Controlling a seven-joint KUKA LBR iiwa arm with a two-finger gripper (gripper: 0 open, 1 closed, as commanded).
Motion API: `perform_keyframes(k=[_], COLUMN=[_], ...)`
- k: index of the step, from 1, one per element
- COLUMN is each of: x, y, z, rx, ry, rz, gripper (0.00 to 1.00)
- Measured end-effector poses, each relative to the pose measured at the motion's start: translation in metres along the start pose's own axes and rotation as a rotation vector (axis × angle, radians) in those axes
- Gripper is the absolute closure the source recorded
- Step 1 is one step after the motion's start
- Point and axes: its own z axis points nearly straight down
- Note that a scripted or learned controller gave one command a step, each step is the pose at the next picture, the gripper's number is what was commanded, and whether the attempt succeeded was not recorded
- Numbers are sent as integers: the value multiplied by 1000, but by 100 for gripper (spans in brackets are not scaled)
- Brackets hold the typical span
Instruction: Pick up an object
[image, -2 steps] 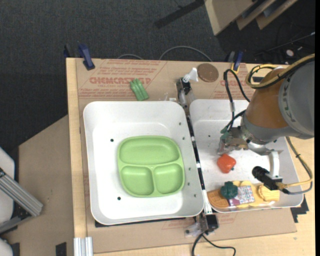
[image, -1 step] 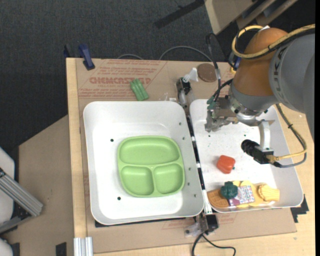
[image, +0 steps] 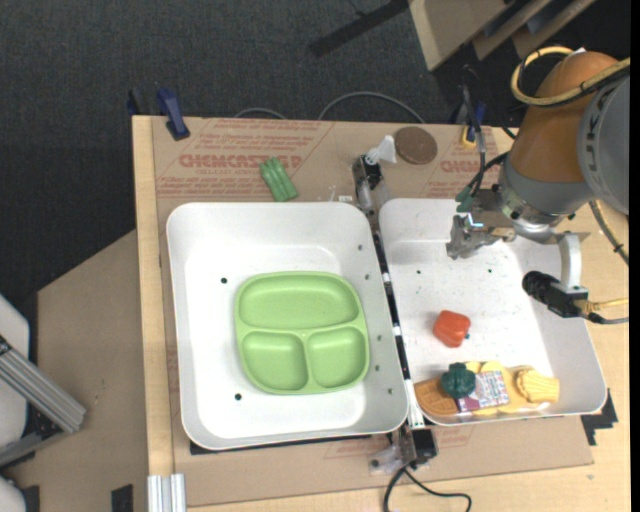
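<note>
Left bin (image: 190, 300): holds divided tray (image: 300, 331).
Right bin (image: 420, 225): just right of left bin.
Block (image: 452, 326): in right bin.
Gripper (image: 463, 240): behind block.

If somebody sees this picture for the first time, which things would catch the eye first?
Probably the pale green plastic tray with three compartments, lying in the middle of the left white bin. Next the small orange-red block in the right white bin, and the arm's orange band at the upper right, above its hand.
</note>
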Motion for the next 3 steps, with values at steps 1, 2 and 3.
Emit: perform_keyframes(k=[1, 2, 3], x=[-68, -63, -7], y=[-20, -18, -75], z=[-8, -7, 37], rx=[2, 2, 12], ry=[0, 2, 9], rz=[2, -5, -8], gripper=[100, 0, 0])
